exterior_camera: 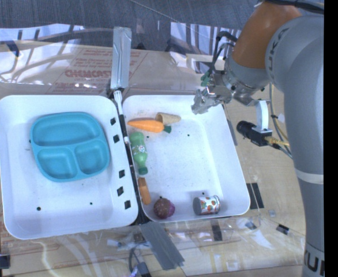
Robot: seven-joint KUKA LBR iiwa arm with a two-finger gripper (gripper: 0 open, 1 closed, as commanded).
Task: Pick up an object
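The right bin (215, 154) holds several toy items. An orange carrot (147, 126) lies at its back left, with a tan piece (168, 119) beside it. Along the left wall stands a green bottle (138, 152), and below it lies a small orange piece (144, 190). Near the front sit a dark red round fruit (164, 208) and a small can (206, 204) on its side. My gripper (202, 105) hangs over the bin's back right corner, above and right of the carrot, with nothing seen in it.
The left bin (19, 201) holds a blue divided plate (70, 145). A metal bar (120, 56) stands upright behind the divider between the bins. My grey arm with its orange band (261, 33) fills the right side, with cables by the bin's right wall.
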